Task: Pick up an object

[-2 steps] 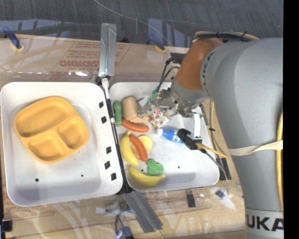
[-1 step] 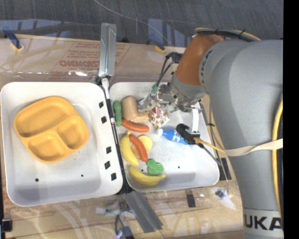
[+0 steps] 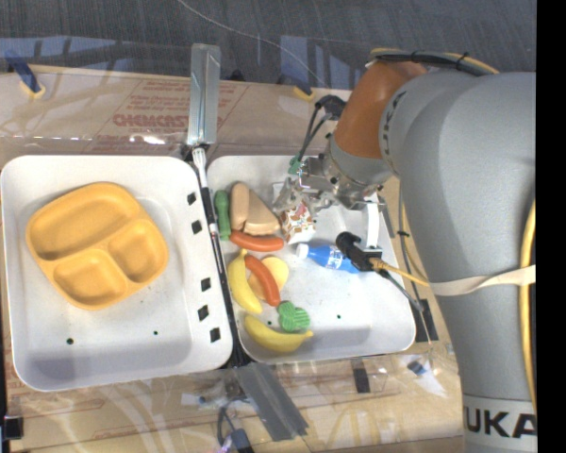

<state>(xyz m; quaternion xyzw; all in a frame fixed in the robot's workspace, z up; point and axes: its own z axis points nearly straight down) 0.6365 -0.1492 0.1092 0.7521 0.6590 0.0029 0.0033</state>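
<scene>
Tabletop (image 3: 94, 111) carries two white bins; the left bin (image 3: 19, 328) has a yellow divided tray (image 3: 96, 243), the right bin (image 3: 377, 324) a heap of toy food. Tool (image 3: 300, 196) hangs low over the heap's far end. Can't tell its opening, clutter blurs it. Nearest target: bread-like piece (image 3: 255, 213), just left of the tool, long axis running away from it; tan, rounded. Orange sausage (image 3: 257, 242) lies below.
</scene>
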